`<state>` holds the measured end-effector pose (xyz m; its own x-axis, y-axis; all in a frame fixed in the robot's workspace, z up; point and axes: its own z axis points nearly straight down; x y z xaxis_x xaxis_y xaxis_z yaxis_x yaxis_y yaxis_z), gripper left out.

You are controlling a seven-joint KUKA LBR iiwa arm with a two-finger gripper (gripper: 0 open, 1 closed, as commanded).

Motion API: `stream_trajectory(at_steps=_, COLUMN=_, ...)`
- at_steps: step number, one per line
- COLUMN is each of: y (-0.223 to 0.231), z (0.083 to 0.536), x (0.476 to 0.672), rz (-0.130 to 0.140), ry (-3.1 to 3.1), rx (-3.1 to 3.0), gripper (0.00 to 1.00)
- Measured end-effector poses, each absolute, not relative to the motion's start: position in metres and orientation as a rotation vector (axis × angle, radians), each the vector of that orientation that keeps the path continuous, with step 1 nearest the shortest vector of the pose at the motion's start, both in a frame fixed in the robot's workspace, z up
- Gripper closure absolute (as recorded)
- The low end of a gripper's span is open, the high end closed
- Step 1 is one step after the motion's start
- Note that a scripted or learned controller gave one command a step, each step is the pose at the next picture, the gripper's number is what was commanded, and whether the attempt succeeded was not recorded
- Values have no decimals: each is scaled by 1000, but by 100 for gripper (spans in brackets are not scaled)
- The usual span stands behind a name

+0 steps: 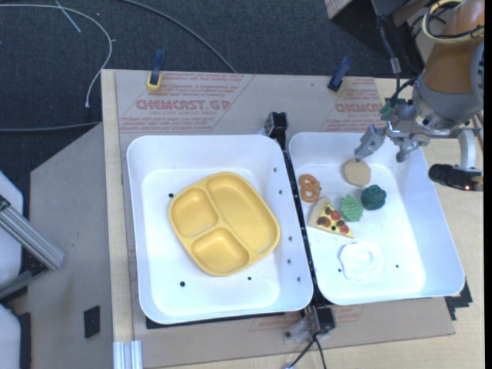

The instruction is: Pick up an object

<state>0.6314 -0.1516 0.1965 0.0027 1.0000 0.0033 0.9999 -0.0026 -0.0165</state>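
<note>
While end effector (pixel 384 146) hangs fingers apart, tan cookie (pixel 357 172) lies just below.

The scene is evenly and fairly brightly lit from above, with soft, short shadows. The two white bins (pixel 154 175) are close to overexposed; their floors wash out so that the white object (pixel 361 261) near the right bin's front edge barely separates from the plastic. The yellow tray (pixel 223 221) shows mild sheen along its ridges. The dark floor (pixel 231 21) beyond the bench's far edge stays dim and grainy. Overall sharpness is modest, with soft detail on small items and the arm (pixel 453 60) at the right edge slightly blurred.
</note>
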Motion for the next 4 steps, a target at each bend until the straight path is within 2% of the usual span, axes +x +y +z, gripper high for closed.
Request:
stream_trajectory(at_steps=1, y=-151, z=206, x=635, rz=0, ry=-2221, rx=-2220, gripper=0)
stream_trajectory(at_steps=3, y=-138, z=97, x=649, rz=4, ry=-2219, rx=-2216, gripper=0)
stream_trajectory(at_steps=4, y=-139, z=88, x=650, rz=1, ry=-2224, rx=-2221, gripper=0)
